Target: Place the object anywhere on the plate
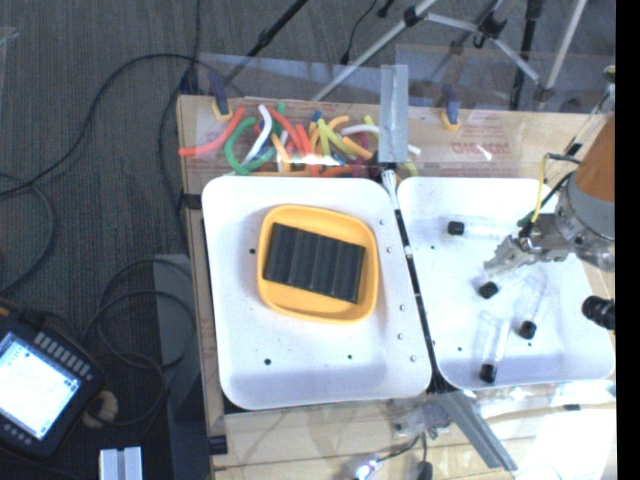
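A yellow plate [318, 265] with a dark ribbed insert lies in the left white bin [250, 368]. Several clear tubes with black caps lie in the right bin [440, 348]: one at the back left [457, 228], one under the gripper with its cap toward me [487, 290], one near the middle [526, 327] and one by the front edge [488, 371]. My gripper [503, 260] hangs low over the right bin, just above and right of the cap at the middle left. Nothing shows as held in it.
A pile of coloured flexible tubes [290, 138] lies behind the bins on the wooden bench. A grey upright post [394, 118] stands at the back between the bins. Tripod legs and cables sit on the floor beyond.
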You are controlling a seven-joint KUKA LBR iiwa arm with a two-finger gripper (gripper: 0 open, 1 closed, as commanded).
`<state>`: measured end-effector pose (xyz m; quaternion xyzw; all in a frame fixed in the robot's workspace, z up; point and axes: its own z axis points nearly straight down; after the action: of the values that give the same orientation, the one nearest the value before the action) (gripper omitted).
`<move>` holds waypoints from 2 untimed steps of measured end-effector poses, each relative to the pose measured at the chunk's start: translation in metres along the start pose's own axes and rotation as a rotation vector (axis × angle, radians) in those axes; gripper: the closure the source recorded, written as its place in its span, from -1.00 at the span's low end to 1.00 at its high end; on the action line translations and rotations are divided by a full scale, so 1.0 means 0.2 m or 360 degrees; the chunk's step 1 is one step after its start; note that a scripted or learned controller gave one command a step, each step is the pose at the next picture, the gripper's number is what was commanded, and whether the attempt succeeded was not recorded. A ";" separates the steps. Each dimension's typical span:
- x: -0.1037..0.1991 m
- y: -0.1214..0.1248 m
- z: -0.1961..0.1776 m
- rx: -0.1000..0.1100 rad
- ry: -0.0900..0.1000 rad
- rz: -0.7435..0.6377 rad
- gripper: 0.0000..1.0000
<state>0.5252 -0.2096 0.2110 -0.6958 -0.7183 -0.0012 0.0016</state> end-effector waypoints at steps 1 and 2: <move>0.34 0.00 0.17 0.0003 -0.0004 -0.0217 1.00; 0.64 0.14 0.03 0.0003 -0.0007 -0.0534 1.00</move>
<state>0.5493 -0.0809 0.2058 -0.5661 -0.8243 0.0008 0.0004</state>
